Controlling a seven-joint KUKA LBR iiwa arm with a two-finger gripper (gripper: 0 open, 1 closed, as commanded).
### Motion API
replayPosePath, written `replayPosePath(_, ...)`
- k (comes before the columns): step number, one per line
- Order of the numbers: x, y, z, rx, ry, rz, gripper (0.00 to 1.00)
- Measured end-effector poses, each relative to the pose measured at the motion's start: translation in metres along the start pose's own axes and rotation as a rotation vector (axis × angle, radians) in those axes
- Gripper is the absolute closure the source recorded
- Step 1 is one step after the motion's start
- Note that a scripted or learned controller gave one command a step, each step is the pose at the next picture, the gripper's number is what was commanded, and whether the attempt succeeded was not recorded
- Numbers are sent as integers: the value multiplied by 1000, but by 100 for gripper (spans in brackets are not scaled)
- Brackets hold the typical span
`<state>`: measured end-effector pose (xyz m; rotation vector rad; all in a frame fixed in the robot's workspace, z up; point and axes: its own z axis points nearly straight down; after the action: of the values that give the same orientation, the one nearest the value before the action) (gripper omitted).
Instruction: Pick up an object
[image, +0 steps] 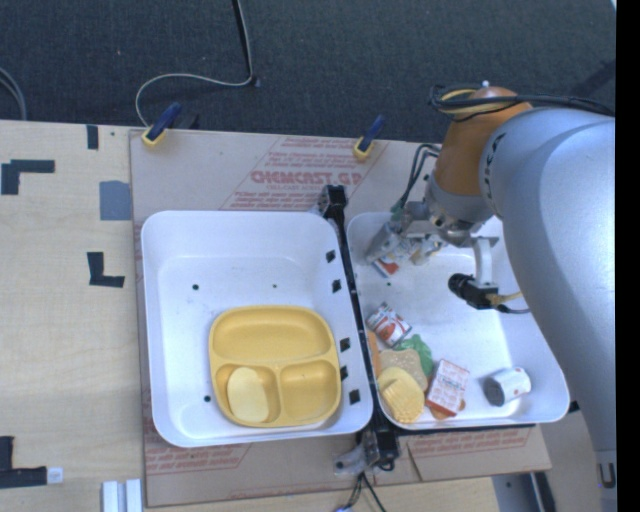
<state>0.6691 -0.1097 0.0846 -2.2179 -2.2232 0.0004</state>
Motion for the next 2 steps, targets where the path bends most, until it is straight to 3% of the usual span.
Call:
replayPosePath(1,14,-1,-1,-1,-4,1,0)
replayPosePath(2,15,1,-17,4,0,-1,100)
